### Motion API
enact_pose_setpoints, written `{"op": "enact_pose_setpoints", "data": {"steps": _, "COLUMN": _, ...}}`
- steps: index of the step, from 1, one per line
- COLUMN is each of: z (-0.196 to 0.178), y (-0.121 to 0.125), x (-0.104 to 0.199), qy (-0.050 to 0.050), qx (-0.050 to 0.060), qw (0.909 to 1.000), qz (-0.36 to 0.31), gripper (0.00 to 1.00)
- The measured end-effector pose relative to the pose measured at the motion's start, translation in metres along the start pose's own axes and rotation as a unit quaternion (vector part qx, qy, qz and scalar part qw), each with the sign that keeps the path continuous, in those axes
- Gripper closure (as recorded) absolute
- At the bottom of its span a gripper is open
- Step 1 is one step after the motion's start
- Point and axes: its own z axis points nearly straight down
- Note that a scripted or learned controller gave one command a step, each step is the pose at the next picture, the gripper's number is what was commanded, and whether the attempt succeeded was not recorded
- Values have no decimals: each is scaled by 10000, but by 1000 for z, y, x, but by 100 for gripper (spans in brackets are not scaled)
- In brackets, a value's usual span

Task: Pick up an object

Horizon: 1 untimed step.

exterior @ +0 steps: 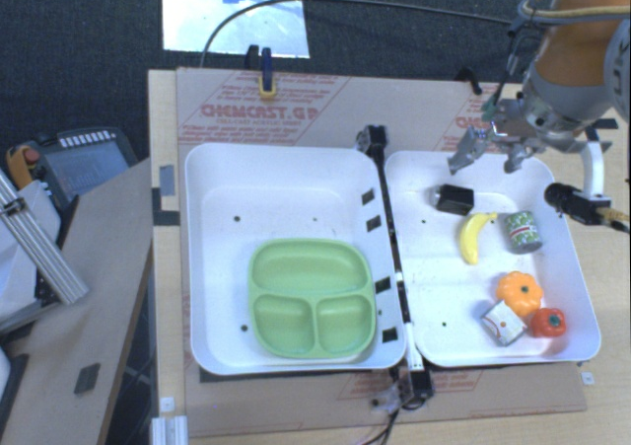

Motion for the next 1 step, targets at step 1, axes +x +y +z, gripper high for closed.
{"op": "enact_pose_setpoints", "data": {"steps": 1, "z": -7, "y": 2, "x": 0, "qy": -7, "qx": -60, "qw": 10000, "qz": -9, "gripper": 0}}
